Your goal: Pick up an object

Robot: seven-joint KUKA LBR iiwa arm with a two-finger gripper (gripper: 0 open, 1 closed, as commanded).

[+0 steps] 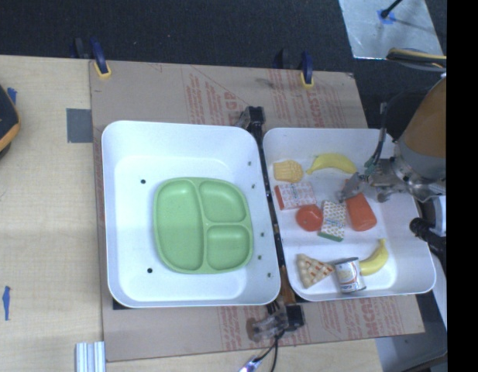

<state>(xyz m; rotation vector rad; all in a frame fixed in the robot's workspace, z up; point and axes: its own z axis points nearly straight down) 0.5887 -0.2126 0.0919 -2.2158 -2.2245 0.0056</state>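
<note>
Nearest the tabletop's [45,231] front edge, a small tin can [348,275] lies in the right bin [413,285], flanked by a pizza-slice toy [314,270] and a yellow banana [374,259]. Further back sit a round red toy [309,218], a patterned card [332,220] and an orange-red block [362,212], with a red packet [294,196] beside them. Toward the bin's rear, a waffle-like yellow toy [287,170] and a second banana [332,162] rest near the wall. The gripper [355,187] hangs at the block's upper edge; how far its fingers are parted cannot be told, and nothing is visibly held. Alongside, the left bin [122,285] carries a green divided plate [202,225]. The grey arm [421,130] enters from the tabletop's right edge.
</note>
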